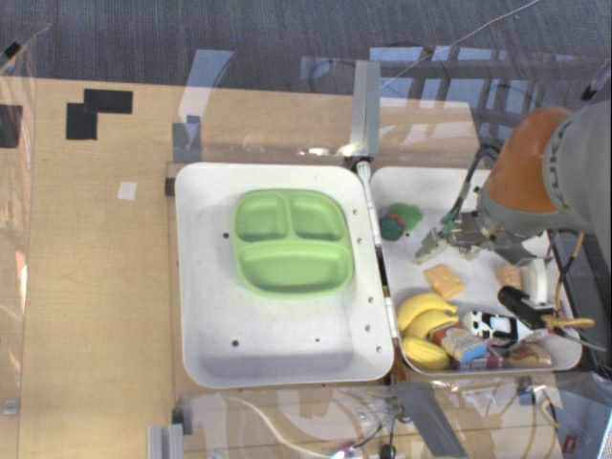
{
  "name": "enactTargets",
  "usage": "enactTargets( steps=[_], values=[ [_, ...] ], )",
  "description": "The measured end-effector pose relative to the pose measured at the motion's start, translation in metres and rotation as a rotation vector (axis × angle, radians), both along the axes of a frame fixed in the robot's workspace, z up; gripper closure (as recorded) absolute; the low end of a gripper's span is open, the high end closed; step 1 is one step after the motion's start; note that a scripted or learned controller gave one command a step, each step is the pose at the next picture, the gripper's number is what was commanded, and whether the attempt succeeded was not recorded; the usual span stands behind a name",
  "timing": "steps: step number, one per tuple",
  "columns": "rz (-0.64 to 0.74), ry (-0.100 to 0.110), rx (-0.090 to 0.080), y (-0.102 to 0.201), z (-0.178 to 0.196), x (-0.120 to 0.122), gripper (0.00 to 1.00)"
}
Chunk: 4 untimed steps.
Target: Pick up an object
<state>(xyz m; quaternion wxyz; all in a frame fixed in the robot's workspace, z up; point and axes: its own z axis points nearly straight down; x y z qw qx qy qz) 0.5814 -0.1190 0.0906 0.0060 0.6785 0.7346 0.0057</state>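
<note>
Gripper (432, 245) sat open and empty mid right bin (435, 185), so best bet was dropping straight onto the cracker (444, 281) nearby, clear of the bananas (426, 325).

I see the grey arm with its orange band (524, 165) reaching in from the right, wrist angled down-left. The two-finger metal gripper (430, 247) points left, fingers spread apart, holding nothing.
</note>
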Motion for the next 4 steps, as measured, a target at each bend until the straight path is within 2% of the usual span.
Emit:
enactTargets(
  steps=[1,2,3,4],
  values=[
    [-0.209,-0.003,0.000,0.016,0.000,-0.015,0.00],
    [-0.292,0.001,0.003,-0.027,0.000,-0.014,0.00],
    [-0.255,-0.001,0.003,0.015,0.001,-0.058,0.00],
    [-0.291,0.001,0.003,0.021,0.000,-0.031,0.00]
  ],
)
